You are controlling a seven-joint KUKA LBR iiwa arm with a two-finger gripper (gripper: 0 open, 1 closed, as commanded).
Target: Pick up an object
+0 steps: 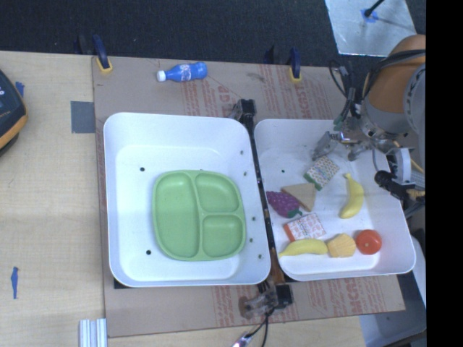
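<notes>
Surface: pale wood bench (51, 194) under a brown cardboard sheet (217, 92); dark floor along 12 o'clock; grey tape patch (82, 116) at the sheet's 9 o'clock edge; blue clamps, two, on its far edge (102, 53) (294, 58); yellow-black device (9, 107) cut off at far 9 o'clock.

Bins, two, white, side by side, touching: left bin (119, 143); right bin (394, 255).

Left bin: green tray (197, 214), one, three compartments, lying flat.

Right bin, counted: bananas, two, one (352, 197) toward 3 o'clock, one (304, 248) at 6 o'clock; tomato (368, 241), one, at 5 o'clock; yellow lump (341, 246), one, between lower banana and tomato; grapes (283, 202), one bunch, at 9 o'clock; wedge (300, 194), one, just beside the grapes; red-white packet (305, 227), one; checked packet (322, 171), one, near centre.

Outside the bins: blue bottle (182, 71), one, lying on its side at 12 o'clock of the left bin.

Gripper (340, 144): at 1 o'clock of the right bin, just beyond the checked packet, fingers spread apart, nothing between them.
</notes>
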